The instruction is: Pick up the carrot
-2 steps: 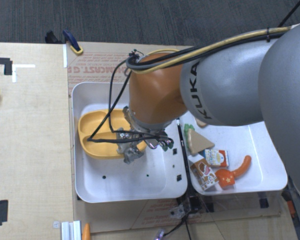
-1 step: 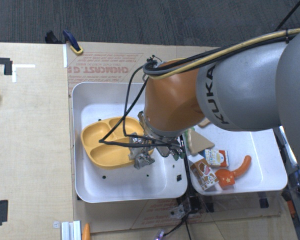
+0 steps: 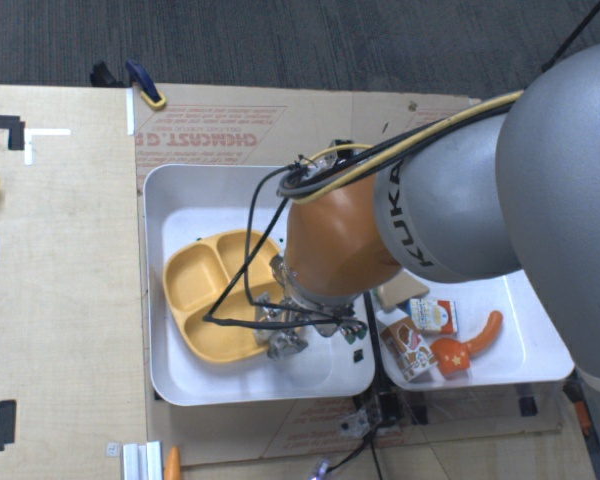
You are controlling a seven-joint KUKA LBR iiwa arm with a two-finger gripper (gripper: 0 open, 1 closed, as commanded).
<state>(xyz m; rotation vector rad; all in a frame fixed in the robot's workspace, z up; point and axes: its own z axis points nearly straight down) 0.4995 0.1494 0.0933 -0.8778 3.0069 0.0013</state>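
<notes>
The camera view looks down on two white bins side by side, with the grey arm (image 3: 540, 168) reaching in from the right and its orange band (image 3: 335, 238) hanging over the inner edge of the left bin (image 3: 180, 388). The gripper (image 3: 285, 340) sits low over that bin, just at the near right corner of a yellow divided plate (image 3: 215, 298); black cables cross in front of it, and whether it is spread or closed cannot be told, nor is anything visible in its grasp. The carrot (image 3: 483, 330) lies in the right bin (image 3: 540, 353), slanted, its lower end touching a red tomato-like piece (image 3: 450, 356), beside two small printed cartons (image 3: 420, 333). It lies well apart from the gripper.
</notes>
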